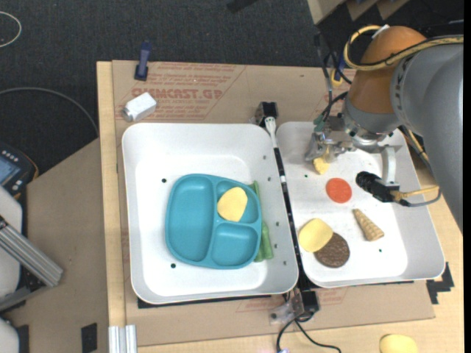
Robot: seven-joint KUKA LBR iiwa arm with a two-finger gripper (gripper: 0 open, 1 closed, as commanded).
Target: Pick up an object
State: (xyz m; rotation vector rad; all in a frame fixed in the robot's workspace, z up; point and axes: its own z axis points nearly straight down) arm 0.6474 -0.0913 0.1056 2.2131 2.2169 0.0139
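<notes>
My gripper (324, 151) is low over the far left corner of the right bin (419, 267). A small yellow piece (321, 166) lies right under its tip, touching or nearly touching it; I cannot tell whether it is held. Nearer the front of that bin lie a red-orange disc (338, 190), a tan cone (368, 225), a pale yellow round piece (315, 234) and a brown cookie (333, 251) that overlaps it.
In the left bin (147, 160) sits a teal divided tray (193, 219) with a yellow piece (232, 204) in its upper right compartment. A green strip (262, 234) lies along the tray's right side. The arm's grey body (434, 101) hangs over the right bin's far right.
</notes>
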